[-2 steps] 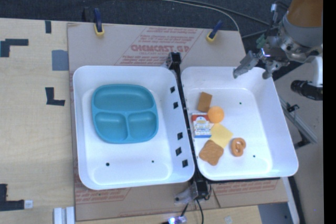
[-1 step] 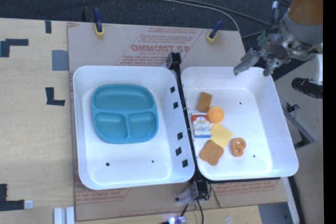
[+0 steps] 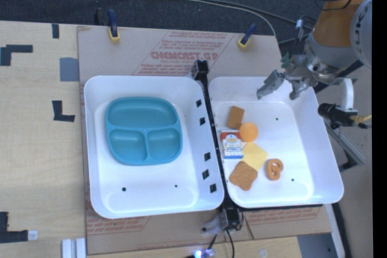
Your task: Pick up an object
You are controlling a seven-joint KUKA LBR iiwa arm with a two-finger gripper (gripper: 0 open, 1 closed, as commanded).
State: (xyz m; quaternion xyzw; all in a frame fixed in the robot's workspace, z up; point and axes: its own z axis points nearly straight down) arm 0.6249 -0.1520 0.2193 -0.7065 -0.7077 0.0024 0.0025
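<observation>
My gripper (image 3: 282,90) hangs open over the far side of the right bin (image 3: 314,148), its two grey fingers spread apart with nothing between them. Below it in that bin lie several small play foods: a brown block (image 3: 236,116), an orange ball (image 3: 248,132), a red and white packet (image 3: 231,144), a yellow cheese slice (image 3: 254,156), a toast piece (image 3: 243,175) and a small pretzel-like ring (image 3: 274,168). The gripper stands up and to the right of the brown block, apart from all of them.
The left bin (image 3: 100,190) holds a blue divided plate (image 3: 144,130). A black divider clip row (image 3: 207,142) runs between the bins. Two clamps (image 3: 113,24) (image 3: 247,37) pin the cardboard at the back. A cable crosses the dark floor behind.
</observation>
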